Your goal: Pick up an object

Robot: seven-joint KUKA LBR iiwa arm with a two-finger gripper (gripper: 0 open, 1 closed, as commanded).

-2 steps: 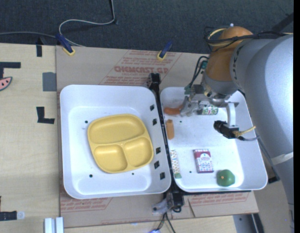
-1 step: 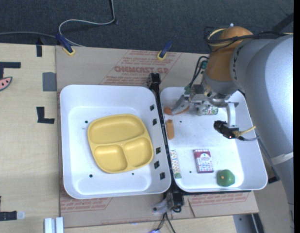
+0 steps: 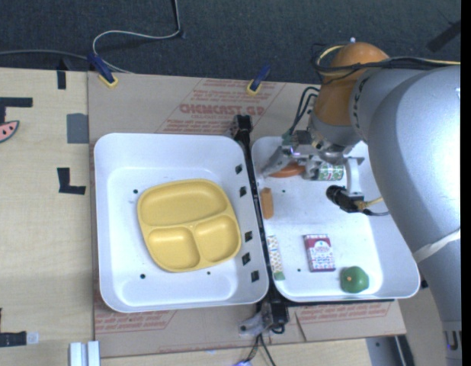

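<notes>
Nothing looks lifted yet. Nearest in the right bin (image 3: pixel 388 277) lie a green ball (image 3: pixel 355 279) and a small red box (image 3: pixel 319 252); farther back a short orange stick (image 3: pixel 267 203). At the far end the gripper (image 3: pixel 296 157) sits low over an orange carrot-like piece (image 3: pixel 285 171); whether its jaws are spread or closed, I cannot tell.

Even, bright overhead light; the white bins (image 3: pixel 113 227) glare slightly and cast soft shadows. The grey arm (image 3: pixel 418 151), close to the lens, looks blurred; the floor (image 3: pixel 220 14) stays dim.
</notes>
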